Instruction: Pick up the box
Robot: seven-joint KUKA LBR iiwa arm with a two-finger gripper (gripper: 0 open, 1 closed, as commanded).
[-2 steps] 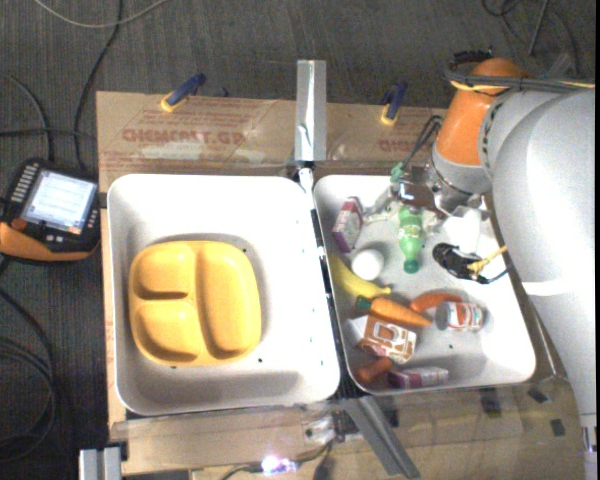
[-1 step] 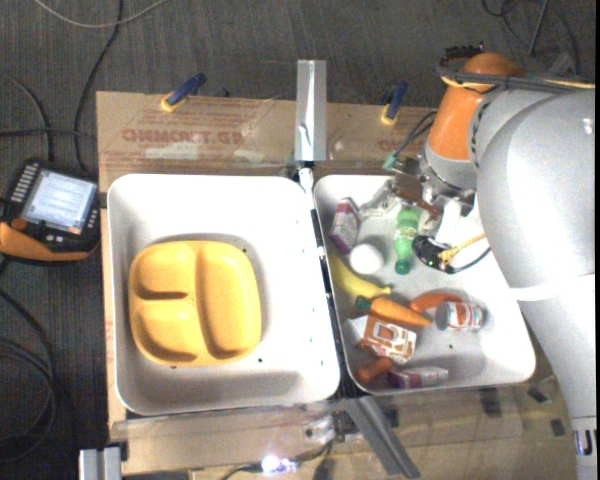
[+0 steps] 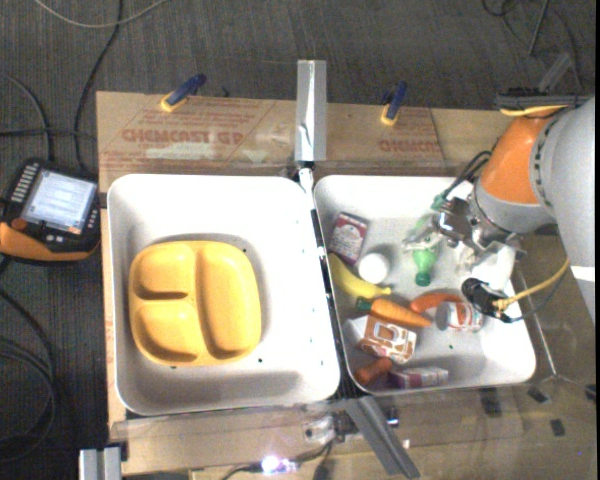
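While the hand (image 3: 442, 230) hovers over the right bin (image 3: 500, 368), grip state unclear; box (image 3: 387, 340) lies beside carrot (image 3: 398, 314).

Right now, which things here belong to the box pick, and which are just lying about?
Job: dark red box; orange-and-white box; gripper.
Lying about: yellow divided plate, banana, carrot, green bottle, white ball.

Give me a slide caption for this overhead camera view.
Gripper above the cluttered right bin; yellow tray in the left bin.
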